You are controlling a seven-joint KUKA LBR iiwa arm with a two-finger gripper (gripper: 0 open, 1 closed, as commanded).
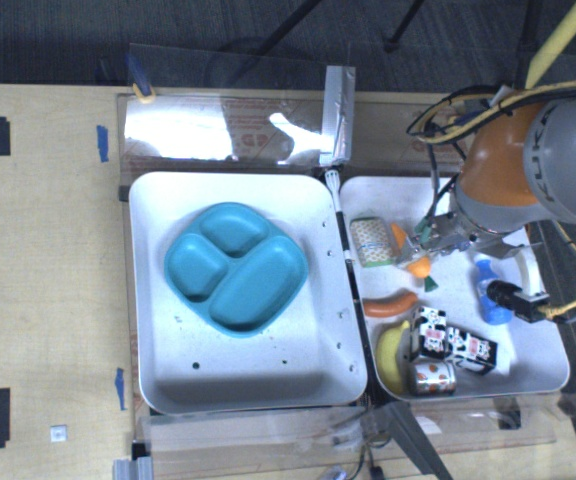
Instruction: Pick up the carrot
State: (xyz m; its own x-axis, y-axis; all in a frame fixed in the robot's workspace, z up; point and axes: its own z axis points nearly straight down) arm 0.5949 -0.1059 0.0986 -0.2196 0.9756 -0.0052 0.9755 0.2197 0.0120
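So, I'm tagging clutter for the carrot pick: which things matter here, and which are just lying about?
Matter: carrot, pincer, right bin.
Lying about: blue plate, left bin, sausage, banana, can, sponge.

A blue divided plate point(234, 266) is lying in the middle of the left white bin point(158, 368). Every other item is sitting to the right of that plate, in the right white bin point(548, 363): a patterned sponge point(370, 240) nearest the plate's upper right, a sausage point(391, 305) lying lower, a yellow banana point(392, 358) curving below the sausage, a black-and-white carton point(456, 342) and a small can point(432, 376) resting beside the banana, and a blue bottle point(490, 290) lying farthest from the plate.
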